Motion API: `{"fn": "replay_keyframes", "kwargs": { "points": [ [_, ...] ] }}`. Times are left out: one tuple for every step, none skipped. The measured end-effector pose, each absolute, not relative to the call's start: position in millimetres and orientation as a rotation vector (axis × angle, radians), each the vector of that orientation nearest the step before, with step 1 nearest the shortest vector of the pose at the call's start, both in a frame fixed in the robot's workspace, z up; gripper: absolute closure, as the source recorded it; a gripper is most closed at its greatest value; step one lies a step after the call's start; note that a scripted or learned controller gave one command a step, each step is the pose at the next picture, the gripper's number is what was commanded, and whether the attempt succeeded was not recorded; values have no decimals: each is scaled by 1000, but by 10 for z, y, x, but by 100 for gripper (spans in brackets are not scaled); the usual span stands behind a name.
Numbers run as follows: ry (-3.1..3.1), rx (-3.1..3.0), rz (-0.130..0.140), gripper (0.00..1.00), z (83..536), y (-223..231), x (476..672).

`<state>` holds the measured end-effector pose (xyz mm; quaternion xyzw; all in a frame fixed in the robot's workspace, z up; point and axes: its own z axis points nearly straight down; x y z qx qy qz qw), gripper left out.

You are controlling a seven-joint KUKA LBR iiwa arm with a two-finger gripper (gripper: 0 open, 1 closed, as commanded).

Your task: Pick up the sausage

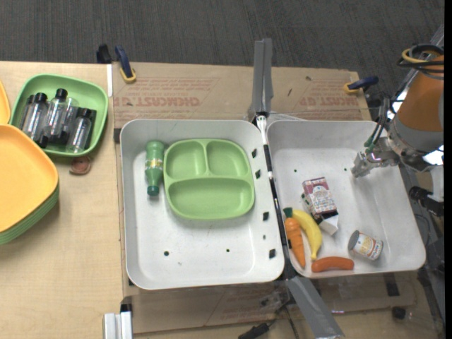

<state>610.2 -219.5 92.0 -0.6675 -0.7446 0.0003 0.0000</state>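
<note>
In the right bin, sausage, small can, hand grip unclear.

Sausage: a smooth orange-red link, lying flat and nearly level along the near wall of the right bin, its left end sitting just beside the carrot and banana.

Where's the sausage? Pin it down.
The sausage lies in the right bin by its near edge, just right of the carrot and banana, left of the tipped can.
</note>
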Motion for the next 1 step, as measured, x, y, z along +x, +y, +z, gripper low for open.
{"fn": "replay_keyframes", "kwargs": {
  "points": [
    [-2641, -1703, 0, 100, 919, -2224, 5775]
  ]
}}
